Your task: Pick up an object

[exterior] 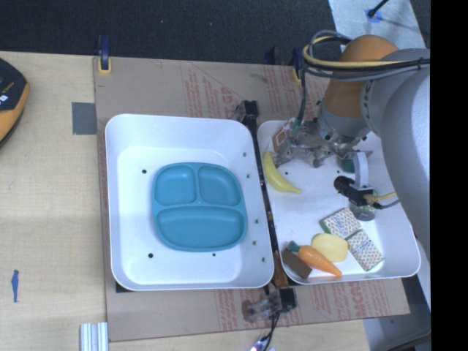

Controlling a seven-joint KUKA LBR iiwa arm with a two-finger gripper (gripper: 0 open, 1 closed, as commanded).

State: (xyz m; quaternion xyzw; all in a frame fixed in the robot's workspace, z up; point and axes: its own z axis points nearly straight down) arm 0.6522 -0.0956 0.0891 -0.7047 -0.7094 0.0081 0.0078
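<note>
hovering hand (301, 149) over rt bin (398, 265), grip state unclear, banana (278, 178) beside, carrot (319, 260) nr front

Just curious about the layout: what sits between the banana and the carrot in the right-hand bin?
In the camera view, only bare white bin floor lies between the banana and the carrot; the lemon sits just right of that line.

You cannot tell how the gripper (301, 151) stands over the right white bin (395, 265); the grey arm (398, 115) hides that bin's far corner. The orange-and-black object (10, 97) on the table is cut off at the left edge.

Grey arm (398, 115), orange wrist band (365, 53), black-and-yellow cables (322, 53).
</note>
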